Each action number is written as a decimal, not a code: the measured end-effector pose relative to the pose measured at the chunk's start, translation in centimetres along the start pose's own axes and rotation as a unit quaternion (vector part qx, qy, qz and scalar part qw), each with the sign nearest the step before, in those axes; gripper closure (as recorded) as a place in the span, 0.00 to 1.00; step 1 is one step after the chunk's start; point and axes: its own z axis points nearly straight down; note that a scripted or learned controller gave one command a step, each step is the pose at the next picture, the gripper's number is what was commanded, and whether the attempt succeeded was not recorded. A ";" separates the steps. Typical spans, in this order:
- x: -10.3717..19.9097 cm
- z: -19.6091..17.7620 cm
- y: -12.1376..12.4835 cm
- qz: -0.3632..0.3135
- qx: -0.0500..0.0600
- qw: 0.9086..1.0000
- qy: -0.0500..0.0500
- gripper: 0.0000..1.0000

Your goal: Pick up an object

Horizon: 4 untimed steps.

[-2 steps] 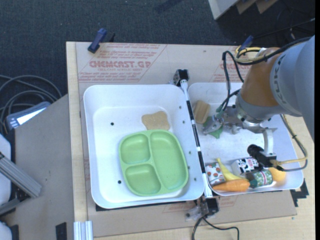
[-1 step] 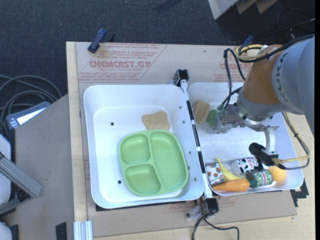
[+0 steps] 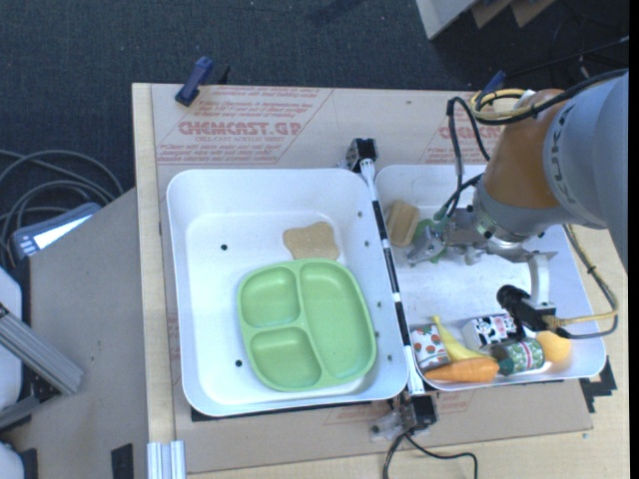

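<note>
Here the gripper (image 3: 431, 239) hangs low in the right bin (image 3: 419, 180), its claw state impossible to tell, a tan piece (image 3: 402, 223) at its ten o'clock.

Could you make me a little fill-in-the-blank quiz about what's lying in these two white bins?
1. The green plate has ___ compartments.
2. The slice of toast lies in the ___ bin.
3. The carrot lies at the near edge of the ___ bin.
4. The arm's pincer is over the ___ bin.

Missing words: three; left; right; right
</note>
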 end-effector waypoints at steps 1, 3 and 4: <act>-0.1 1.0 4.8 -0.001 -0.001 1.000 -0.001 0.00; -0.3 0.9 7.8 -0.001 -0.001 1.000 -0.001 0.00; -0.3 -0.1 7.8 -0.001 -0.002 1.000 -0.002 1.00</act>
